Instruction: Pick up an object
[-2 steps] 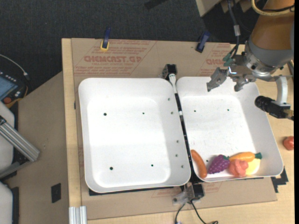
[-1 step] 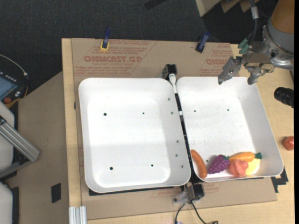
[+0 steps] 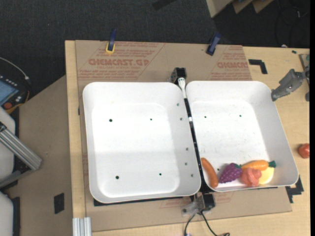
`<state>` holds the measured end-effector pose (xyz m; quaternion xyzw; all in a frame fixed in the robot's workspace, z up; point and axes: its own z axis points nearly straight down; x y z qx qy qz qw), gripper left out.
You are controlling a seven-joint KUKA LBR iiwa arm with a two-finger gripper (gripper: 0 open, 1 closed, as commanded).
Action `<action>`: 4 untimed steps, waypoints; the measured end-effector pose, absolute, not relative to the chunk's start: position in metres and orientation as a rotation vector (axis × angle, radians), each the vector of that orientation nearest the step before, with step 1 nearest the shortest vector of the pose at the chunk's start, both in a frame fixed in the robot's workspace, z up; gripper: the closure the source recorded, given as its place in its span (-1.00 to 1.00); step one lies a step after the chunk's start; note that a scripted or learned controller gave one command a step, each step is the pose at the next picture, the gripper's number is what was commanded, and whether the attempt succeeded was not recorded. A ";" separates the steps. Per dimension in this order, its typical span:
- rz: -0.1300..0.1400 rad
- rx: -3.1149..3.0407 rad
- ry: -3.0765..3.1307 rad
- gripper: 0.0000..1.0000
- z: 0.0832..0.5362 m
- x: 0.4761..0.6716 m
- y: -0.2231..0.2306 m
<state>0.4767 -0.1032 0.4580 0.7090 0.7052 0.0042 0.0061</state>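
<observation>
The pincer (image 3: 288, 86) is hovering at the right bin's (image 3: 231, 100) far edge, its state unclear, while light, probably slippery toy food, the carrot (image 3: 258, 165) included, is lying well below it, best gripped mid-body.

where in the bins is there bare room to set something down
The left bin shows bare floor wall to wall. In the right bin, the back and middle are bare, from the far wall down toward the toys. Its near edge is crowded: sausage, grapes, carrot and a pink piece packed together.
</observation>
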 end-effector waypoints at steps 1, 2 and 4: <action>0.007 2.215 2.220 -1.00 0.538 0.480 -0.053; -0.007 2.222 2.227 -1.00 0.483 0.479 -0.034; -0.011 2.235 2.217 1.00 0.404 0.478 -0.095</action>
